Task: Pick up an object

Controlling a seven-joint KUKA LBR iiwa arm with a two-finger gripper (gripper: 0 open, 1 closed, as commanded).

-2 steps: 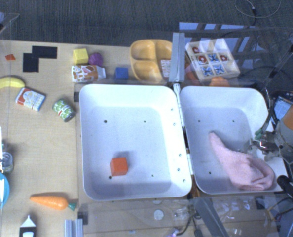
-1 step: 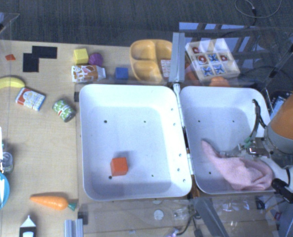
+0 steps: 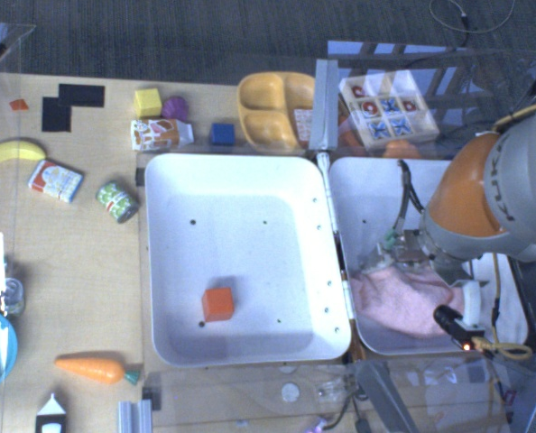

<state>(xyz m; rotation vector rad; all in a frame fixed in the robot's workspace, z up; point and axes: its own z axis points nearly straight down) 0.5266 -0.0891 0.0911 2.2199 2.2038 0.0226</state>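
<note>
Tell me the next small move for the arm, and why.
Probably lower straight onto the pink cloth: the arm's wrist hangs right above it in the right bin, while the orange block sits far off in the left bin.

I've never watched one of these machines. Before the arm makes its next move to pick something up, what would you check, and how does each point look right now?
1. Something to pick in the right bin: ok, a pink cloth lies there.
2. Something to pick in the left bin: ok, an orange block sits alone.
3. Arm over a bin: ok, above the right one.
4. Gripper near the cloth: ok, at its upper edge.
5. Anything held: cannot tell.
6. Cloth lying flat: not ok, it is bunched.
</note>
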